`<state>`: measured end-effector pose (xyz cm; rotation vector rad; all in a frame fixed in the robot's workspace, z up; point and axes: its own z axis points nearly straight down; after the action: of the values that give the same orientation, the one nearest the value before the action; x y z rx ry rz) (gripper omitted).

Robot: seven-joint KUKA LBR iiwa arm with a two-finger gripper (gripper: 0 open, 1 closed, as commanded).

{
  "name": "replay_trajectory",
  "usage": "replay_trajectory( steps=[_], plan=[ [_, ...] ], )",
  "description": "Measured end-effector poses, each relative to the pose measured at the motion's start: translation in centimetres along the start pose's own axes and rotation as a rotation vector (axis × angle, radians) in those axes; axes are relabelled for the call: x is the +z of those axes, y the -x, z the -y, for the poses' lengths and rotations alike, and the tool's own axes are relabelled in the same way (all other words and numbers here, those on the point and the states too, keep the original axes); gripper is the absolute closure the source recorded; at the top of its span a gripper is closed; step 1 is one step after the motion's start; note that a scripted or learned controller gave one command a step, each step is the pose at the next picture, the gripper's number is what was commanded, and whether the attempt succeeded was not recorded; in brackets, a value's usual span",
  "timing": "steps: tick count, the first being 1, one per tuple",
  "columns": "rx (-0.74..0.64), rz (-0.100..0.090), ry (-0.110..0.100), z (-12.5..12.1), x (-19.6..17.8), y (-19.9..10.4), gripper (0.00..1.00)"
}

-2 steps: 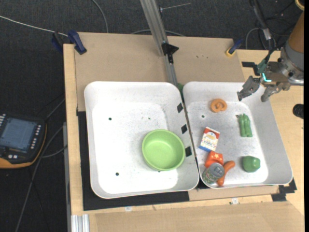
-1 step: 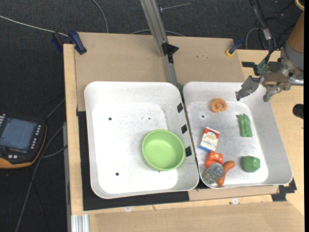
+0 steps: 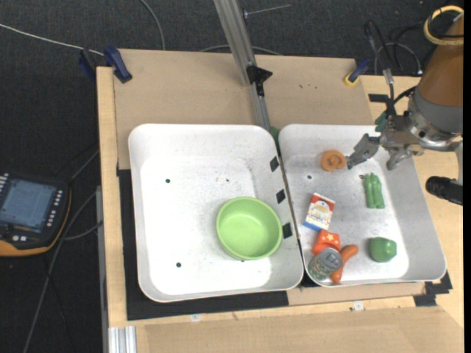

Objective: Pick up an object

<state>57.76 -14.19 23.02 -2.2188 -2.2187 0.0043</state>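
My gripper [image 3: 380,155] hangs open over the far part of the right bin [image 3: 412,219], its two grey fingers spread with nothing between them. An orange doughnut-shaped toy [image 3: 333,160] lies just left of the left finger. A green pea pod [image 3: 373,190] lies just below the gripper. Further forward lie a small white carton [image 3: 319,212], an orange block [image 3: 327,240], a tin can [image 3: 324,264], a carrot-like piece [image 3: 343,259] and a green pepper [image 3: 382,249].
The left bin [image 3: 169,197] holds a lime green bowl [image 3: 249,228] near its front right corner. A metal pole [image 3: 235,28] rises from the bench behind the bins. Blue clamps [image 3: 116,63] hold the board's far corners. A pendant [image 3: 26,212] lies off the bench at left.
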Motion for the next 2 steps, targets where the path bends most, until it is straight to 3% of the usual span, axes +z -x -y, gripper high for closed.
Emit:
replay_trajectory(
  steps=[2],
  plan=[
    [-0.001, 0.000, 0.001, 0.1, 9.5, 0.5, 0.00]
  ],
)
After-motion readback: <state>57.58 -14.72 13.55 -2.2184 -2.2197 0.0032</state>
